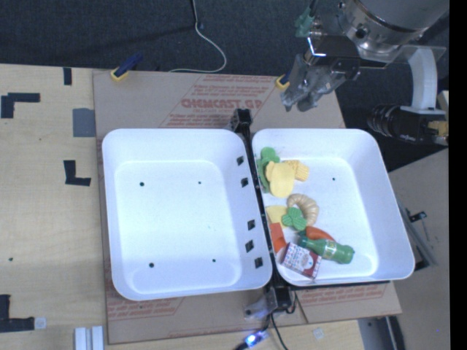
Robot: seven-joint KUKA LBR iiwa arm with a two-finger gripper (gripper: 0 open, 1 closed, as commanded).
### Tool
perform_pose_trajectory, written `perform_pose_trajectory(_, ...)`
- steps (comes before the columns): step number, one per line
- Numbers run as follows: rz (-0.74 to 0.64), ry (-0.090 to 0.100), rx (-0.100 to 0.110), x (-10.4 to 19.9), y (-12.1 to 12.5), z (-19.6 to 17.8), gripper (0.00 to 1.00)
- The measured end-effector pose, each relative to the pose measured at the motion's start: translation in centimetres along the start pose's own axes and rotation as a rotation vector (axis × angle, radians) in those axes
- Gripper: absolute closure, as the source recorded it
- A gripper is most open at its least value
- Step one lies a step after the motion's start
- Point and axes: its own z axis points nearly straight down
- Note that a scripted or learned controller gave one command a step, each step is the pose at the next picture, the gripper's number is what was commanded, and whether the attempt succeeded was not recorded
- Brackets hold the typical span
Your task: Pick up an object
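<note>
here the gripper (300,99) hangs above the bench, beyond the far rim of the right bin (365,146), over the brown cardboard sheet (211,104) that lies under both bins. nothing is between its fingers, but whether they are open or closed i cannot tell, because they look dark and close together from this angle. the grey arm (387,13) comes in from the upper right.

the objects to pick all lie in the right bin, gathered on its left side, near the wall it shares with the left bin (175,210). at the far end of the group there is a small green piece (268,155), touching a yellow object (279,178), with a yellow ridged piece (298,170) just beside it. below them lies a beige curved object (305,205), with a green leafy piece (294,219) touching it and another pale yellow piece (275,214) beside. an orange carrot-like piece (277,237) lies along the left wall. near the front rim a green bottle (332,250) lies on its side, next to an orange-red piece (319,233), and a small red and white packet (300,261) lies in the front left corner.

on the dark floor behind the bench a white cable (208,39) runs
</note>
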Motion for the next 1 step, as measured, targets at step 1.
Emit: perform_pose_trajectory(1,-0.001,0.0,0.001,2.7,-3.62,0.0,1.0)
